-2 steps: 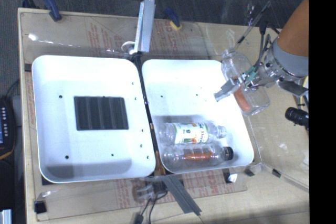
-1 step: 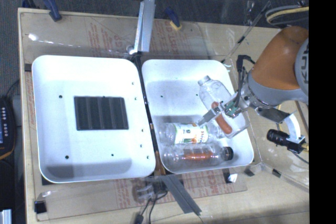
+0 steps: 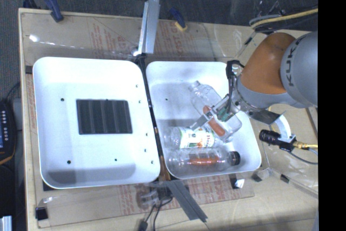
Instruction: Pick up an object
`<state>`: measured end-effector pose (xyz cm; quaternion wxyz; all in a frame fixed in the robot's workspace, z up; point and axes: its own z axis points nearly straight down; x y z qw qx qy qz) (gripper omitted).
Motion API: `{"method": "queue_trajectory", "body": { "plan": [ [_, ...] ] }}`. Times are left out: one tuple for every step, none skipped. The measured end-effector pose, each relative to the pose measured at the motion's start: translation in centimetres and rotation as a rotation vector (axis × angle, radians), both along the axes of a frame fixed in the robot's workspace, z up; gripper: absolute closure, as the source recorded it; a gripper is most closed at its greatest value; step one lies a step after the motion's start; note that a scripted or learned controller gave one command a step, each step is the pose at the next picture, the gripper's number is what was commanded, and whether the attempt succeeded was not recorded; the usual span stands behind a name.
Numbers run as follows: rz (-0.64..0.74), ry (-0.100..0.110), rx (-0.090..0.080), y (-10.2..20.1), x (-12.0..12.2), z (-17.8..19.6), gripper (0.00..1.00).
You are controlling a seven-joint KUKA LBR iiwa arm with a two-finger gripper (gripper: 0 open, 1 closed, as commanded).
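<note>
Right, from my feed I see the arm (image 3: 281, 70) reaching in from the right over the right bin (image 3: 162, 116), its orange band above the wrist hanging over the bin's right rim. The gripper (image 3: 219, 112) is down among the clutter at the bin's right-middle, but I cannot tell how it is set; clear plastic and glare muddle that spot. Three bottles crowd that bin. A clear bottle (image 3: 201, 92) lies tilted in the upper middle, its body running down toward the gripper. A labelled bottle (image 3: 192, 139) with a white and green label lies on its side just below and left of the gripper. A long bottle (image 3: 203, 159) with a dark cap at its right end lies along the near wall, touching or almost touching the labelled one. An orange-red piece (image 3: 216, 126) shows just under the gripper; I cannot tell whether it belongs to a bottle. The left bin (image 3: 48, 116) holds a dark ribbed panel (image 3: 104, 116) at its centre. Blue clamps (image 3: 53, 7) grip the worktop's far edge, and cables (image 3: 286, 14) trail off behind the arm.
</note>
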<state>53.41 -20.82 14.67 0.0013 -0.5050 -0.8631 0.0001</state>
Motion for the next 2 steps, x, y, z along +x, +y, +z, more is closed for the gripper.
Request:
{"method": "queue_trajectory", "body": {
  "plan": [
    [0.048,-0.007,-0.002,-0.2,3.5,-4.1,0.00],
    [0.051,-0.006,-0.003,-0.2,3.5,-3.1,1.00]
  ]
}}
